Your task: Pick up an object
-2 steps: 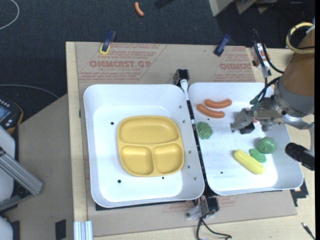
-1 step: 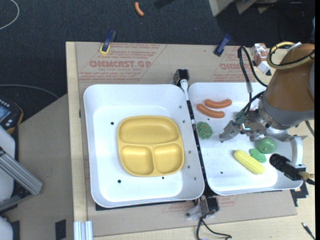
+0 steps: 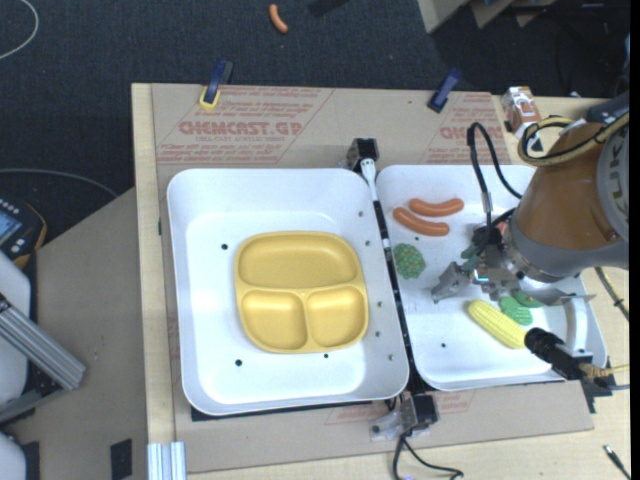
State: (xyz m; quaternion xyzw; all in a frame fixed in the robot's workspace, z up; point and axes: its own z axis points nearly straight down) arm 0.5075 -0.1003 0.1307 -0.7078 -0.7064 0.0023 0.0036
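Just beside the end effector [image 3: 462,280], to its right, a corn cob [image 3: 497,323] is seen lying in the right bin [image 3: 440,360], apart from it. Whether the end effector grips anything cannot be told. The arm [image 3: 565,213] is bent low over that bin.

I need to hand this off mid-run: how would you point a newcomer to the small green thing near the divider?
Start at the right white bin, where the arm reaches in. Follow its left wall, beside the bin holding the yellow divided plate, to the bumpy green round piece just below the two sausages. It is round and green, unlike the long reddish sausages and the yellow corn cob.
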